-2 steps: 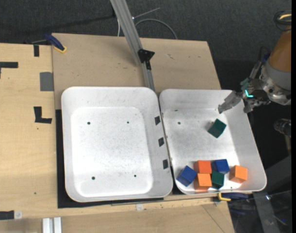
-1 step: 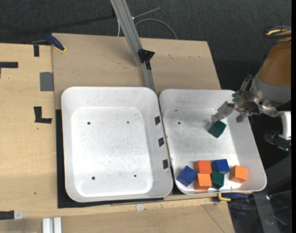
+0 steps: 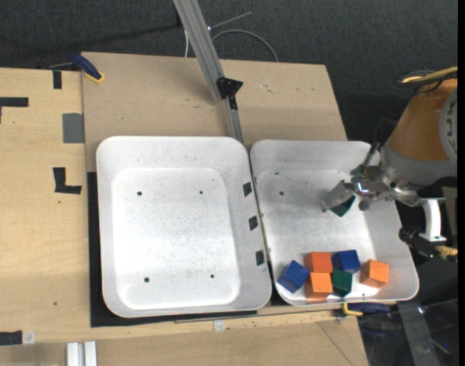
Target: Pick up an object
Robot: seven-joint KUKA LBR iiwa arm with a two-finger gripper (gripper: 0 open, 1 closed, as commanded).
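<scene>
Teal block (image 3: 341, 210) is seen at the gripper (image 3: 338, 202), in the right bin (image 3: 309, 158), toward its middle-right. It appears pinched between the fingertips, grasp closed on it, though only a small dark green corner is visible below the grey fingers (image 3: 335, 197). Whether the block is lifted off the bin floor or touching it cannot be told.

Remaining blocks are clustered at the near edge of the same bin: a blue block (image 3: 293, 274) at the left, an orange block (image 3: 319, 261) and another orange one (image 3: 320, 283) just beside it, a blue block (image 3: 346, 261) with a dark green block (image 3: 341, 280) touching it on the near side, and an orange block (image 3: 375, 272) at the right end.

Arm (image 3: 423, 136) is seen entering from the right, orange band above the wrist. Left bin (image 3: 110, 158) sits just beside the right one. Both are set on a wooden bench (image 3: 34, 166), with a grey metal rail (image 3: 202, 36) crossing at the far side.
</scene>
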